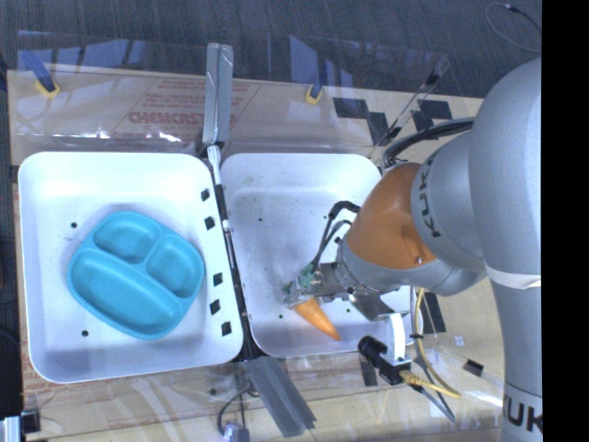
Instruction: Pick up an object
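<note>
Orange carrot-shaped object (pixel 317 318): lying near the front edge of the right bin (pixel 276 182), pointed end toward the bin's front-right corner, broader end up against the small greenish fixture under the wrist. Smooth, matte, tapering cone, probably plastic or rubber; likely to roll or slide on the slick bin floor if nudged sideways.

End effector (pixel 308 288): low over the right bin, right at the carrot's broad end, mostly masked by the orange band and grey wrist. Opening of the end effector: cannot tell. Contact with the carrot: cannot tell either, only very close.

Step in hand, by judgement: the approach or the closing onto the carrot, with the lift not yet done. Next move calls for a squeeze across the narrow width of the cone, not along its length, then a straight rise clear of the bin's front wall.

Left bin (pixel 37 247): same shallow white moulded plastic, rounded corners, glossy. Inside it, a blue divided plate (pixel 136 273), oval, three compartments, smooth hard plastic, lying flat and well apart from the arm.

Desk (pixel 138 403): pale wood grain under clear film.
</note>
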Motion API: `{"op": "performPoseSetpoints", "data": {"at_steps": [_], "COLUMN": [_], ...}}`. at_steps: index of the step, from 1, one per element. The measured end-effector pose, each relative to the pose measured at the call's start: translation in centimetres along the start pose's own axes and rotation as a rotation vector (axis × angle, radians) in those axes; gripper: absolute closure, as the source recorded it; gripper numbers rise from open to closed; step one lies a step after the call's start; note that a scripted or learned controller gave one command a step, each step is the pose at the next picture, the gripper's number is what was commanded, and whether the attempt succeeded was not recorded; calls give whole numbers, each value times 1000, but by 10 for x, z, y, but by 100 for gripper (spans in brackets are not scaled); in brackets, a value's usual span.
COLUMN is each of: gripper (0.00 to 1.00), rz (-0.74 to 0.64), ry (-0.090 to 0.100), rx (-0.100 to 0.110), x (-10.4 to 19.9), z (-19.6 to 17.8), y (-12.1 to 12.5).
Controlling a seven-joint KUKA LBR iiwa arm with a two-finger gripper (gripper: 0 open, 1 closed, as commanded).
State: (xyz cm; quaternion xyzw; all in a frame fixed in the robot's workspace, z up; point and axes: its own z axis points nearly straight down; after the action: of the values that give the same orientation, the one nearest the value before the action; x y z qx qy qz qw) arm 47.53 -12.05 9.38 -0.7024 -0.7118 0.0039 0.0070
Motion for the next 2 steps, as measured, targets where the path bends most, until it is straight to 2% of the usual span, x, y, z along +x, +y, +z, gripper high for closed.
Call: {"op": "performPoseSetpoints", "data": {"at_steps": [1, 2], "gripper": [100, 100], "rz": [4, 8], "ry": [-4, -4], "rx": [-15, -11], "x": [55, -48], "z": [-162, -92], "y": [0, -2]}}
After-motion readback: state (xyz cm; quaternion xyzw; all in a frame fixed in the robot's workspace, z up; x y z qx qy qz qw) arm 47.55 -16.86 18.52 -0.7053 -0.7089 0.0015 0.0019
